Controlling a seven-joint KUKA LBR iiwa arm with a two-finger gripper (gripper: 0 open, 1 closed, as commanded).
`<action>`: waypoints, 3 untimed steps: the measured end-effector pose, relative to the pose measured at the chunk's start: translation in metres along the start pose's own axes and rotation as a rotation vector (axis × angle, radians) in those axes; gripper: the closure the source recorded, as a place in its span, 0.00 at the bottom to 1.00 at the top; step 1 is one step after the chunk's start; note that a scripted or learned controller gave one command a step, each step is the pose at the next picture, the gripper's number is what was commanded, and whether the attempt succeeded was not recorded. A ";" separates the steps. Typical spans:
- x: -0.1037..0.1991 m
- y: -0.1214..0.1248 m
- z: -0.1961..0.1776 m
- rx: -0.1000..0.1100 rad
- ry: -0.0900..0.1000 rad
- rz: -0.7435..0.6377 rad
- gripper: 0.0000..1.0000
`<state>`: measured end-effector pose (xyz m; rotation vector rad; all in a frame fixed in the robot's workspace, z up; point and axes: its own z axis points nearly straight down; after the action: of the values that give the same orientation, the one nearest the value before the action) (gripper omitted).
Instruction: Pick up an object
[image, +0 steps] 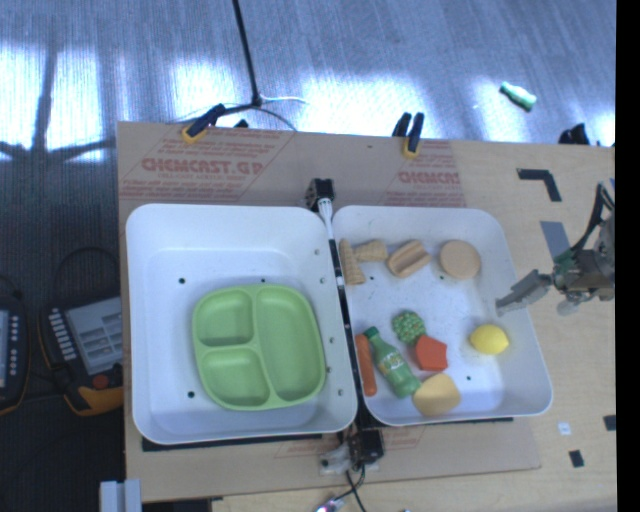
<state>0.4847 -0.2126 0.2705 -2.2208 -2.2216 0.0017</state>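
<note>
The right bin (520, 395) holds several toy foods. A yellow lemon (489, 339) lies near its right wall, with a red pepper piece (431, 352) and a broccoli floret (407, 326) to its left. Along the far side lie a round tan cookie (460, 260), a hot dog bun (407, 258) and a bread piece (371, 250). A green bottle (391, 361), an orange carrot (366, 364) and a yellow wedge (437, 394) lie toward the front. My gripper (540, 288) hangs over the bin's right rim, just above and right of the lemon, with nothing seen in it.
The left bin (150, 300) holds a green divided plate (260, 345). A ridged cracker (354, 262) leans by the wall between the bins. Clamps (409, 135) and a cable (245, 55) sit at the bench's far edge. Black tape marks (540, 182) dot the bench at right.
</note>
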 end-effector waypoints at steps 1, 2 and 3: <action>0.074 0.012 0.160 0.003 0.002 -0.167 0.00; 0.100 0.068 0.181 -0.008 -0.006 -0.520 0.00; 0.108 0.087 0.182 -0.005 -0.001 -0.279 0.00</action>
<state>0.5716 -0.1046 0.0886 -1.8926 -2.5126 -0.0025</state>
